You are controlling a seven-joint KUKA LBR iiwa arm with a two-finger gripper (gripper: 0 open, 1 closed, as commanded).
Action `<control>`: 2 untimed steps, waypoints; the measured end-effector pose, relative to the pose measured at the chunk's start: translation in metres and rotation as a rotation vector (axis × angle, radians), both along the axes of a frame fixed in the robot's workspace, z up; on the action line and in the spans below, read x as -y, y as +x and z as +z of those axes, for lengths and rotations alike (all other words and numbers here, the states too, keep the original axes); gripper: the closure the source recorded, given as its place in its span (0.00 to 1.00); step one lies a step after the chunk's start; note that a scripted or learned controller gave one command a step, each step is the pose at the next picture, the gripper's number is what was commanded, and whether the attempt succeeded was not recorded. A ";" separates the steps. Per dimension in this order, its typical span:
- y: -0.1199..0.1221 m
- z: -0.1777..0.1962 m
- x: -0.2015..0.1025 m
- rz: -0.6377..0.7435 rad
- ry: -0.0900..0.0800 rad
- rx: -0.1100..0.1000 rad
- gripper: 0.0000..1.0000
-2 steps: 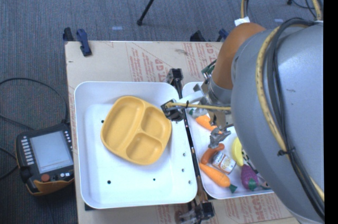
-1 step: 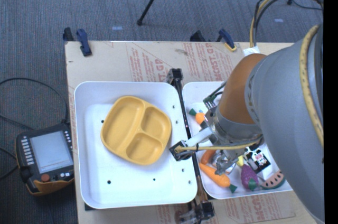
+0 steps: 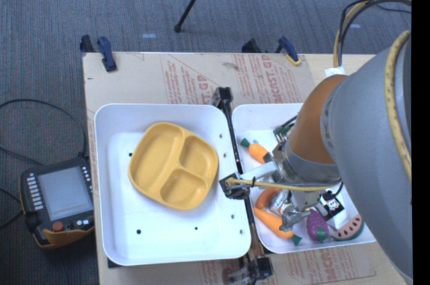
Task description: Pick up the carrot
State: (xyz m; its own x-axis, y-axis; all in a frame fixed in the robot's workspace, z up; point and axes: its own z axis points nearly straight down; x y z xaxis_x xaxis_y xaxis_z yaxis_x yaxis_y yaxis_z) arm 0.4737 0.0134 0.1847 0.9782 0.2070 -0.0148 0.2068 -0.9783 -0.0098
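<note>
In the right bin (image 3: pixel 259 114) lie two orange carrot-like pieces. One carrot (image 3: pixel 258 152) with a green top rests near the bin's left wall. A second carrot (image 3: pixel 271 218) lies near the front, its green tip pointing right. My gripper (image 3: pixel 290 212) hangs low over the bin's front part, right beside the second carrot and touching or nearly touching its right end. No object is visibly between the fingers. The wrist and orange band hide much of the bin.
A yellow divided plate (image 3: pixel 173 165) sits in the left bin (image 3: pixel 107 223). A purple toy (image 3: pixel 317 227) and a watermelon slice (image 3: pixel 348 230) lie at the right bin's front right. Another orange piece (image 3: pixel 268 198) sits under the wrist. A pendant (image 3: pixel 57 199) rests left of the bench.
</note>
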 end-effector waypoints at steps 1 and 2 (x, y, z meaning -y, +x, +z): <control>0.105 0.001 0.014 0.026 -0.002 0.006 0.00; 0.032 0.000 0.002 0.080 0.001 0.002 0.00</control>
